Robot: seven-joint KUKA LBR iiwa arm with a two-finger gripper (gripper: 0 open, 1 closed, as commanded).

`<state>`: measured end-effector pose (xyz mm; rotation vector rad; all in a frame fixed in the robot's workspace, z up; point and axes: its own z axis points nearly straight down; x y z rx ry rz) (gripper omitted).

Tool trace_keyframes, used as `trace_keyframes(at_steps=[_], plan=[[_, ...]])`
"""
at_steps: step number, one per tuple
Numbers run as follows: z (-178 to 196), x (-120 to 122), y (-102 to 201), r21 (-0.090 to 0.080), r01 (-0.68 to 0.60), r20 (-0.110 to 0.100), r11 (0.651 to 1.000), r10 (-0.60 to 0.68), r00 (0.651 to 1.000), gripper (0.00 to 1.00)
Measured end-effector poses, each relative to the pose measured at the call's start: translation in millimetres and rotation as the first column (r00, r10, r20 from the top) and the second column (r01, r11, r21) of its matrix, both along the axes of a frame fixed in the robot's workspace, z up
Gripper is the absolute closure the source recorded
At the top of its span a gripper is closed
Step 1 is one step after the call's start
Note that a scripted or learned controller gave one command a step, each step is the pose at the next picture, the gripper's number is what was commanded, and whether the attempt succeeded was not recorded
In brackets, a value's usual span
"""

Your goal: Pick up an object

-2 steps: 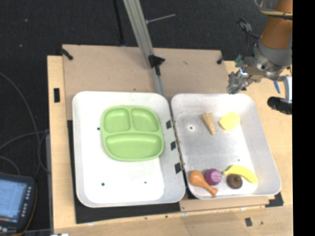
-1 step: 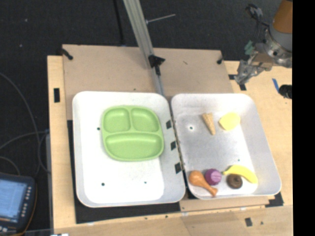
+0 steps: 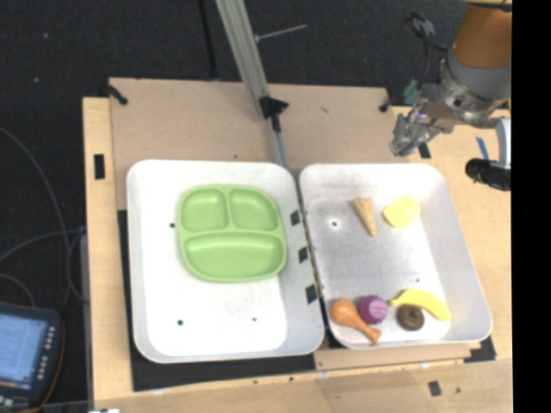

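Observation:
The right bin [image 3: 430, 248] holds several toy foods. A tan cone [image 3: 366, 214] and a yellow round piece [image 3: 401, 212] lie near its far side. Along its near edge lie an orange drumstick [image 3: 352, 317], a purple piece [image 3: 372, 308], a brown donut [image 3: 411, 317] and a yellow banana [image 3: 424, 302]. My gripper [image 3: 411, 136] hangs above the far right corner of this bin, beyond the yellow piece, with nothing seen between its fingers.
The left bin [image 3: 155, 317] carries a green divided plate [image 3: 232, 233]. A slanted metal pole [image 3: 250, 67] runs from the top toward the gap between the bins. A tablet [image 3: 26, 351] lies off the bench at lower left.

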<state>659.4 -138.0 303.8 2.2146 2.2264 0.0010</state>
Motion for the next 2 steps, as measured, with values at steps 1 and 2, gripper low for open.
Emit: trace_keyframes(at_steps=[1,2], plan=[[-17,-15,52,0.001,-0.001,-0.003,1.000,0.001,1.000,1.00],[-29,-46,100,0.001,0.000,-0.003,1.000,0.000,1.000,1.00]])
